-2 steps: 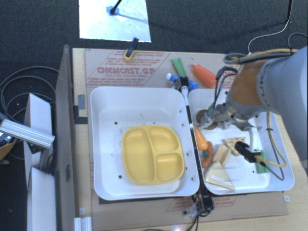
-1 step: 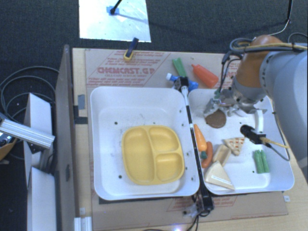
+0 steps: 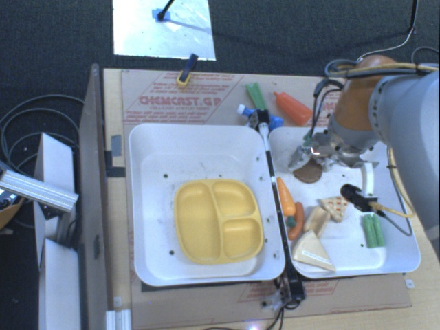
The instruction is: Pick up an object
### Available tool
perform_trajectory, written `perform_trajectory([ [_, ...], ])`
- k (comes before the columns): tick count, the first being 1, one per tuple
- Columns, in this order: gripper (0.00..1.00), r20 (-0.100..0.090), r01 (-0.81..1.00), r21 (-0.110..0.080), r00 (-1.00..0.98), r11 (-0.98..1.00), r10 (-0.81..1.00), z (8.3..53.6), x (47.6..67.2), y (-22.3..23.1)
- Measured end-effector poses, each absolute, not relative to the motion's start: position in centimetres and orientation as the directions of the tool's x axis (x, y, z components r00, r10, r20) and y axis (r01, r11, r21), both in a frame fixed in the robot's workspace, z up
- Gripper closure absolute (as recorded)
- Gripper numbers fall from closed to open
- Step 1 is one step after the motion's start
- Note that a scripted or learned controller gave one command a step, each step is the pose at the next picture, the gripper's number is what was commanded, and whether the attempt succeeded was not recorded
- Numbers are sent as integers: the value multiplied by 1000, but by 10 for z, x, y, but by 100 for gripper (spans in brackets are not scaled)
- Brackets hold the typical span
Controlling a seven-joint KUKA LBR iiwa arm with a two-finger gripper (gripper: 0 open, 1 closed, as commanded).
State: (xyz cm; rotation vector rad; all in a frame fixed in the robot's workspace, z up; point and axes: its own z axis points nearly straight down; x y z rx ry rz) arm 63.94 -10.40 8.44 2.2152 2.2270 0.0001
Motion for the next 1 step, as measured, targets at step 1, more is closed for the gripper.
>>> perform_trajectory([
  [1, 100, -1, 1000, 4, -7, 7, 1000, 96, 641, -104],
])
